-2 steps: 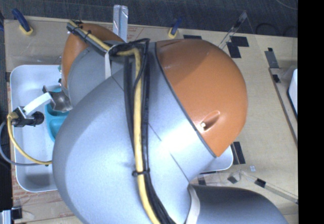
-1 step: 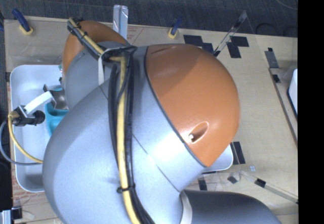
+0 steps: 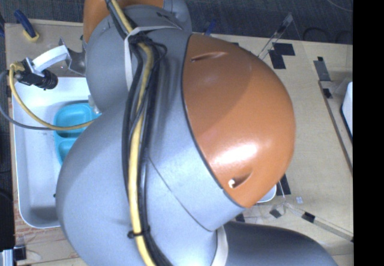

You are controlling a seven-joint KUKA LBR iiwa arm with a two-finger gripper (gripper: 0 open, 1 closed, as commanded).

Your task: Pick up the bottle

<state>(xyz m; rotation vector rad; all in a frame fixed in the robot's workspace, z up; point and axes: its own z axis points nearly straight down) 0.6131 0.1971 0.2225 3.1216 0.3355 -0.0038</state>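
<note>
The grey and orange arm (image 3: 180, 139) looms close under the camera and covers most of both bins. A light blue object (image 3: 73, 122) lies in the left white bin (image 3: 33, 199), showing just left of the arm; whether it is the bottle I cannot tell. The gripper itself is hidden beneath the arm's bulk.
A yellow and black cable (image 3: 24, 96) loops over the left bin's far corner, next to a white fitting (image 3: 51, 57). The tan bench (image 3: 312, 139) stretches to the right with black tape marks and thin metal rods.
</note>
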